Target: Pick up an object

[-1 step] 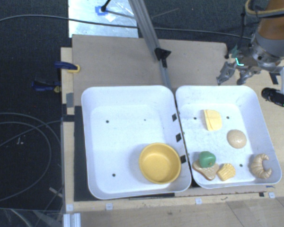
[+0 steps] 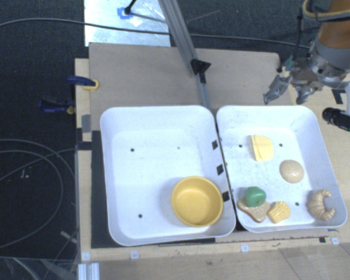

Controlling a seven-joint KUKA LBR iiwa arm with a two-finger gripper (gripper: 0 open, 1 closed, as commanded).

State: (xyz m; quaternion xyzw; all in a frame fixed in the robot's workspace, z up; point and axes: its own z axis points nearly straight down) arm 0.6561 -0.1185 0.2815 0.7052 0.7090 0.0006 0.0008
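Above the right bin's [image 2: 315, 121] far rim, at 1 o'clock, hand [image 2: 287, 93] hangs spread, holding nothing. Yellow block [image 2: 261, 147] nearest (looks light, stiff plastic); pinch its flat sides. Croissant [image 2: 322, 205] at 5 o'clock, curvy, trickier.

Two bins are set side by side on the bench — the left bin [image 2: 122, 156] and the right bin [image 2: 315, 133]. A bowl [image 2: 196, 200] is placed in the left bin's near right corner. In the right bin, a wedge [image 2: 261, 147] lies toward the back, a round piece [image 2: 291, 171] to its right and nearer, and along the near edge — left to right — a flat piece [image 2: 251, 211] with a small ball [image 2: 256, 195] on it, a ridged piece [image 2: 279, 212], and a croissant [image 2: 322, 205].
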